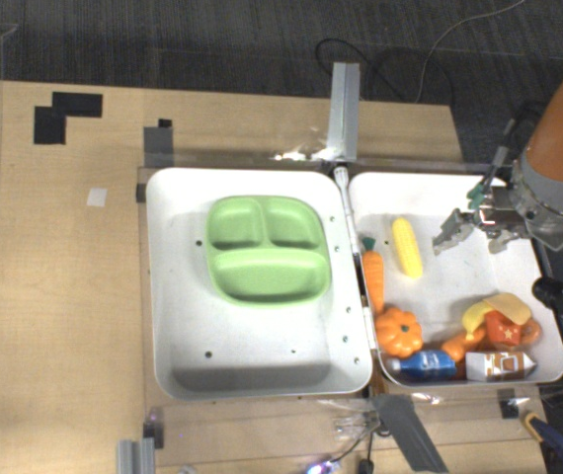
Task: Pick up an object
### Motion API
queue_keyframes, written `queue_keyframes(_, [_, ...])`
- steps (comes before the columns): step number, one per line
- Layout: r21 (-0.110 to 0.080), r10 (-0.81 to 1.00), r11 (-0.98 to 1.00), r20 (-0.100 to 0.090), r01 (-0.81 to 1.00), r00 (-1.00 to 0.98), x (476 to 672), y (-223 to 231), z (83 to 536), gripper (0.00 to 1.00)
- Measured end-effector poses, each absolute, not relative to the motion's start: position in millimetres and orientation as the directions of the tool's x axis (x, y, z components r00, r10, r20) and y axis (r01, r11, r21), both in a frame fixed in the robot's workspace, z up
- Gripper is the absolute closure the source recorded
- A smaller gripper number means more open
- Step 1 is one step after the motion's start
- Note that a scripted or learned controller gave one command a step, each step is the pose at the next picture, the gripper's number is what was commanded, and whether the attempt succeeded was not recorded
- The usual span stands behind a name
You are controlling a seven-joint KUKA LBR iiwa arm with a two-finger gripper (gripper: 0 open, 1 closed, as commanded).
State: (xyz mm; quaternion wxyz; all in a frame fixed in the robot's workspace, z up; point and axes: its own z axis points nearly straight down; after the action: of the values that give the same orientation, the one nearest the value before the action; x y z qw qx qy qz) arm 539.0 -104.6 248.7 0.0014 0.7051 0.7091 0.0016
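Nothing has yet been picked up, as far as can be judged. The gripper [464, 227] is seen at the right of the frame, hanging over the upper part of the right bin [430, 188]. Its fingers are spread apart with nothing between them.

The candidates are all lying in that right bin. A corn cob [406, 246] lies just left of the fingers, near but apart from them. A carrot [371, 280] is stretched along the bin's left wall. Below it a small pumpkin [398, 331] is resting, and along the lower edge a blue can [426, 365] and a white bottle [499, 365] are laid side by side. A cluster of red and yellow toy food [499, 322] is piled at the lower right (the single pieces cannot be told apart).

The left bin [178, 265], in the centre of the frame, carries a green divided plate [267, 248].

So the whole grasp is judged to be left: an object must be chosen, the fingers lowered around it, closed, and lifted. The corn cob appears the nearest choice.
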Motion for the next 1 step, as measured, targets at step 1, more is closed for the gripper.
queue_keyframes(1, [0.004,0.999,-0.047,0.001,0.999,0.047,605.9,-91.2,97.4,0.0])
